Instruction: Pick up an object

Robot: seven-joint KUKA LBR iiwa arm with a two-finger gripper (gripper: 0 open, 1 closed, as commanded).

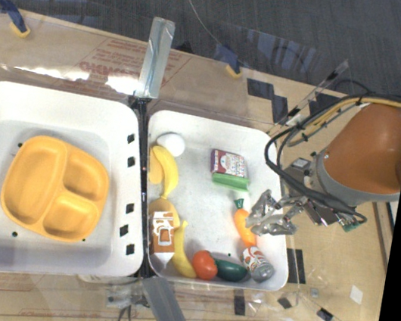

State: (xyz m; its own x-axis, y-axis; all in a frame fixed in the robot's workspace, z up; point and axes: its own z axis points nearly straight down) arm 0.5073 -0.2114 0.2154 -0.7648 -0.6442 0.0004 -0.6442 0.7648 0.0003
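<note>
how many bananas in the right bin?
2: one banana near the bin's left wall below the white egg, another banana along the bottom edge beside the tomato. More may be hidden.

The bench (327, 313) is lying under clear plastic sheeting, with brown cardboard showing through along the far side. Two white bins are sitting directly on it, side by side and touching: the left bin (3, 102) and the right bin (214, 129). Black tape marks are dotting the bench to the right of the bins, near its front edge.
</note>
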